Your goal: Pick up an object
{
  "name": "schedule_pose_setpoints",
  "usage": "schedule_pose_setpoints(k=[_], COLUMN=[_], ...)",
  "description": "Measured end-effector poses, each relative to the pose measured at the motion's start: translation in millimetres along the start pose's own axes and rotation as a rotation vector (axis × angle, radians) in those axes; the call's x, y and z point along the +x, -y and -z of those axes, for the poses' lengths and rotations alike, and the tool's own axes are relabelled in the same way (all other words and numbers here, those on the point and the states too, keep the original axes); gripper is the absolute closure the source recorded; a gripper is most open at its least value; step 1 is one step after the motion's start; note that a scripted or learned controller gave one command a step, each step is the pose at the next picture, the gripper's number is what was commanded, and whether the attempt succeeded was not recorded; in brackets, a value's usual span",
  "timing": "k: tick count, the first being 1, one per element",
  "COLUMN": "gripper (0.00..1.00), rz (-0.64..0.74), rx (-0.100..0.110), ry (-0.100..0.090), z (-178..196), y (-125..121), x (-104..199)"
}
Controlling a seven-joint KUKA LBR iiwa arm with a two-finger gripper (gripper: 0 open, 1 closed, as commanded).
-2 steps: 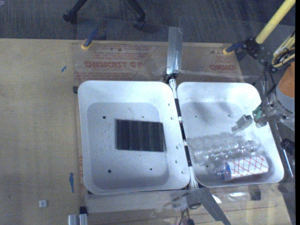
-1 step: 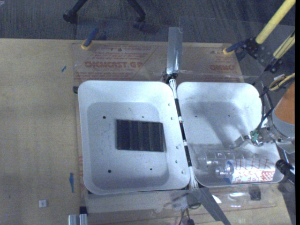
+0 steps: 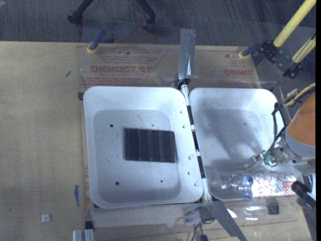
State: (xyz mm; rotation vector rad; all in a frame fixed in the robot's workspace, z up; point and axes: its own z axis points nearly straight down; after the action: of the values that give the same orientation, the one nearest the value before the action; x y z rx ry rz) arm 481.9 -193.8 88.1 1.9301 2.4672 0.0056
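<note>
Reach matters here: the clear plastic bottle lies on its side along the front wall of the right bin, its long axis left-to-right, just left of and below the gripper, whose grasp I cannot tell.

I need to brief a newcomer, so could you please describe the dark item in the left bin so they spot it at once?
Find the left white bin of the two side by side. On its floor, near the middle, lies a flat dark ribbed rectangle. It stands out as near black with lengthwise ridges against white.
</note>
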Motion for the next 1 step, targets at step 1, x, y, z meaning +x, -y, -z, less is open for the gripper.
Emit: schedule_pose_setpoints(k=[1], gripper=[0.0], rz=[0.067], rx=[-0.005], ry=[-0.001], z=[0.6], y=[-51.0], x=[72.1])
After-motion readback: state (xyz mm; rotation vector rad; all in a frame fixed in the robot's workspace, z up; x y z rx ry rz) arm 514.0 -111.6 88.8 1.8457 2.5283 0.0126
